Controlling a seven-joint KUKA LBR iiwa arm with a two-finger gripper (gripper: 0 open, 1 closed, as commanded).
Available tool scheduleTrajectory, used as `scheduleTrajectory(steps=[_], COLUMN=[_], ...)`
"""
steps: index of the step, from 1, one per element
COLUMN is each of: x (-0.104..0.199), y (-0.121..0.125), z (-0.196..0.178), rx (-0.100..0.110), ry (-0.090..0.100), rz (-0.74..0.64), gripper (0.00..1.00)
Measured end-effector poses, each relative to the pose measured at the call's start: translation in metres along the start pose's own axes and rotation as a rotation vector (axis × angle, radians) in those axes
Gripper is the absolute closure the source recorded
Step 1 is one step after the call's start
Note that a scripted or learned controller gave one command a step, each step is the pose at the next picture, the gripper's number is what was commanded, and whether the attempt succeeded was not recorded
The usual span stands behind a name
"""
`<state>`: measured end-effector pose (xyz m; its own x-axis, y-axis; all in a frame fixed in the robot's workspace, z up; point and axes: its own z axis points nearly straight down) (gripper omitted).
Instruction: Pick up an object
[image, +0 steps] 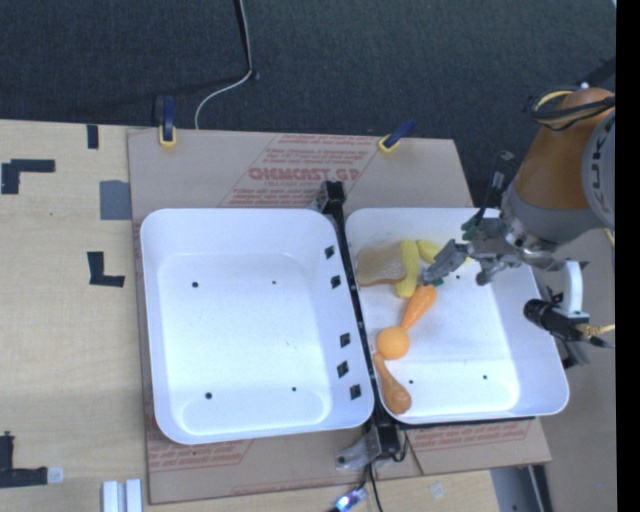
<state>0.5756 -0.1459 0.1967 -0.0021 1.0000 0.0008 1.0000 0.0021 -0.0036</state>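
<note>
Table: pale wood table with black tape marks on its left part; a brown cardboard sheet lies on it under both bins, and dark carpet runs along the far side.
Left bin: white left bin has a bare floor and rounded corners, its right rim touching the other bin's left rim along a black clip strip.
Right bin: white right bin holds everything in its left half; its near right floor is open, with room between the things and the right rim.
Arm: grey arm with an orange band comes in from the right, above the far right corner of the right bin.
Jaws: gripper hangs over the far middle of the right bin, dark fingers pointing left and down; whether the jaws are apart or together, I cannot tell, and nothing shows between them.
Orange carrot toy: lies just below the fingertips, long axis slanting from far right to near left, its lower end touching an orange ball.
Yellow pieces: just left of the fingertips, one upright in the view, long axis far to near.
Tan slab: flat, against the left rim, touching the yellow pieces.
Second orange piece: near left corner, slanting from far left to near right.
</note>
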Motion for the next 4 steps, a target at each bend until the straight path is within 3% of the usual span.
scheduleTrajectory(steps=[1, 2, 3, 4], x=[0.043, 0.041, 0.133, 0.102], y=[-0.015, -0.013, 0.013, -0.010], z=[0.107, 0.092, 0.009, -0.200], rx=[0.011, 0.005, -0.009, -0.017], ry=[0.004, 0.001, 0.003, -0.003], rz=[-0.001, 0.000, -0.009, 0.002], gripper=[0.00, 1.00, 1.00, 1.00])
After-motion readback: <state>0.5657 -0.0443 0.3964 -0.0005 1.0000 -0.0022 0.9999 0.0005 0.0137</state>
